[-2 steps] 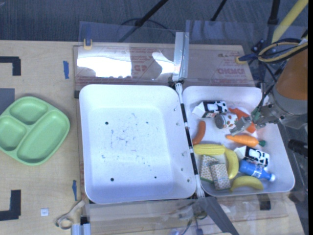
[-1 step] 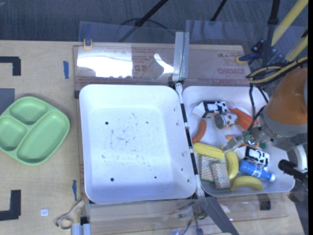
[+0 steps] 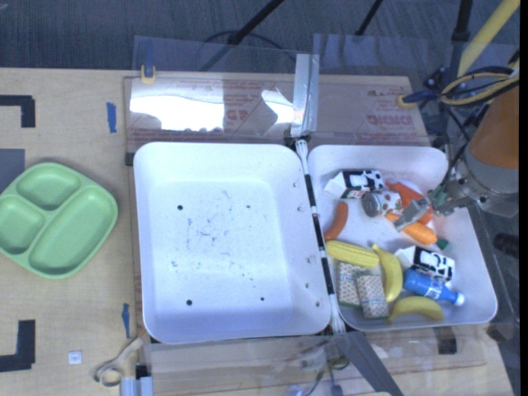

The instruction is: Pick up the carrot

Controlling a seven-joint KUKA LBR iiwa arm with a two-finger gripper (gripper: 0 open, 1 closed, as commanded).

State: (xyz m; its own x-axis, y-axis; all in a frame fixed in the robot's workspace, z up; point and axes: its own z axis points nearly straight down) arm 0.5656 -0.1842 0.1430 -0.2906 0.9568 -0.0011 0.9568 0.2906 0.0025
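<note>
Gripper [image 3: 417, 210] down on the carrot [image 3: 412, 213], right bin [image 3: 483, 254]

We can't tell whether it actually has hold. Carrot lies orange and slanted in the bin's upper middle, beside a cow-print toy [image 3: 360, 181], above the corn [image 3: 353, 253] and banana [image 3: 394, 280]. We judge it light, stiff, smooth; grab across the thick mid-body
</note>
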